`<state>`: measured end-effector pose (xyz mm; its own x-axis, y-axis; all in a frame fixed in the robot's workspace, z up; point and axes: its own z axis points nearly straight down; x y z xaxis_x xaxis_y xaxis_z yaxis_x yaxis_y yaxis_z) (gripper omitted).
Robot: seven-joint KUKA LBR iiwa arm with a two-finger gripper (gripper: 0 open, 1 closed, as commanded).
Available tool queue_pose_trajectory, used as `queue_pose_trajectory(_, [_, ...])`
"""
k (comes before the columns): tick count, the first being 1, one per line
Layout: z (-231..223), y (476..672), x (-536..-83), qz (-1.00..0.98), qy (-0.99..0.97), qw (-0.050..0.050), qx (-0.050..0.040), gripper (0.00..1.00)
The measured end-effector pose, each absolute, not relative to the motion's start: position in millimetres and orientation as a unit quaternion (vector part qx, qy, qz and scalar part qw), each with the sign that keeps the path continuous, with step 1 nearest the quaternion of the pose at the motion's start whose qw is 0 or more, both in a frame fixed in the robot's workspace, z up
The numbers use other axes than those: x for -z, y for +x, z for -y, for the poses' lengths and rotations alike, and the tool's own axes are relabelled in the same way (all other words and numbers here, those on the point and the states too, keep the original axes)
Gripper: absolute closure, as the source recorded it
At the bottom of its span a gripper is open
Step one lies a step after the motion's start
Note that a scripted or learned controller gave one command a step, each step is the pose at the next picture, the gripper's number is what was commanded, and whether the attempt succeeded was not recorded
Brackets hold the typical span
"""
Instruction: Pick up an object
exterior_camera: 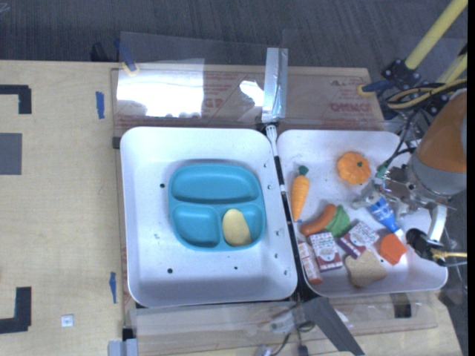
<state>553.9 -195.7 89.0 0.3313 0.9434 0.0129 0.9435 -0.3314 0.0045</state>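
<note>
The right bin (319,148) holds several toy items. A carrot (299,192) lies by the left wall and an orange pumpkin (353,167) sits further back. A red and green piece (329,219) lies mid-bin, with small printed cartons (326,250) in front of it. A blue bottle (384,216), an orange block (392,248) and a tan bread piece (366,270) lie toward the front right. My gripper (378,191) hangs low over the right side of this bin, between the pumpkin and the blue bottle and close above the bottle.
In the left bin (141,221) sits a blue divided tray (211,188) with a yellow oval item (236,227) in its front right compartment. A clear panel and cardboard stand behind both bins. Yellow and black cables run at the far right.
</note>
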Motion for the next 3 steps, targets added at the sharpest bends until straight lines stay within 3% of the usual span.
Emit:
queue_pose_trajectory(1, [202, 551.7, -98, 0.575, -0.818, -0.001, 0.0031, 1.00])
queue_pose_trajectory(2, [186, 587.8, -155, 0.544, -0.839, -0.002, 0.0021, 1.00])
queue_pose_trajectory(3, [121, 668.4, -164, 0.570, -0.821, 0.000, 0.0016, 1.00])
